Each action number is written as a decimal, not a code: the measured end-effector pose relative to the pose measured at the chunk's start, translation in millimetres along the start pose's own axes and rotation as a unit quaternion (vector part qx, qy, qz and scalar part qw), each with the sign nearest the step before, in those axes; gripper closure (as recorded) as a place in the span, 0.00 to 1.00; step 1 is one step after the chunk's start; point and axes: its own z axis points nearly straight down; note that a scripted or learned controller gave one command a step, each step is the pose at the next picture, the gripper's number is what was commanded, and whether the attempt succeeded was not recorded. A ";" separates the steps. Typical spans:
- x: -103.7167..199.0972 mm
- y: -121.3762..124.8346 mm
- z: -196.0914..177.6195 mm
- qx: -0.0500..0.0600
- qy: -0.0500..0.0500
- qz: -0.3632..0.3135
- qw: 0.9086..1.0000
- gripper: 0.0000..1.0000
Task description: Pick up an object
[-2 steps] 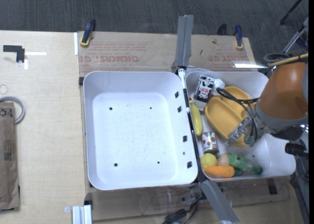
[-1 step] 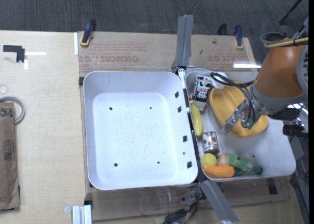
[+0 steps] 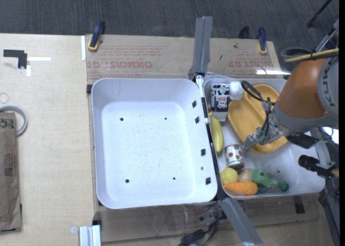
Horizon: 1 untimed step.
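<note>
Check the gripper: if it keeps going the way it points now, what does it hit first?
The gripper points down and toward the left of the camera view, off the yellow plate's edge. Straight on, it would likely meet the small can first. Height is hard to judge from this single view.

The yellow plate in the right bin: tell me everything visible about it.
The yellow plate is a smooth, plastic-looking oval dish with a raised rim. It lies tilted in the right bin, towards the far side, partly hidden by the arm. The tool is at its near edge, and a black cable crosses its top. A small carton stands beside it.
</note>
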 end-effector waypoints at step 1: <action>62.4 48.4 -104.0 -0.001 -0.008 0.049 0.999 1.00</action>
